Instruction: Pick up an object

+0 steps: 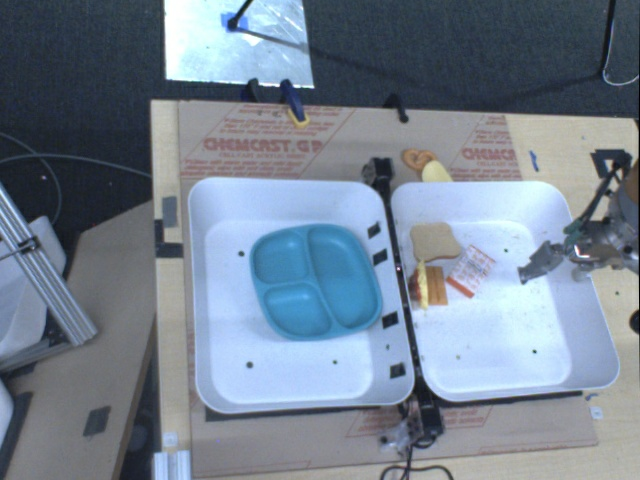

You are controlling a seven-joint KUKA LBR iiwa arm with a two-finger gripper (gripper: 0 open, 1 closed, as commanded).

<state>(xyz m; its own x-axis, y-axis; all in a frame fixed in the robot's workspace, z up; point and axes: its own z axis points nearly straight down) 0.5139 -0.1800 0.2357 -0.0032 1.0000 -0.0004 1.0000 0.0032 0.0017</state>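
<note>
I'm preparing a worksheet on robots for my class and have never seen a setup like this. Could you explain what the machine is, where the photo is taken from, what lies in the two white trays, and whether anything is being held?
One camera looks down at a slant on a bench. A robot arm reaches in from the right; its gripper hangs over the right bin, with nothing visibly between its fingers. That bin holds a toy bread slice, a small toy sandwich and a red-and-white packet, all near its left side. The left bin holds a blue divided plate.

One fixed camera looks down aslant over both white bins [300,193].
</note>
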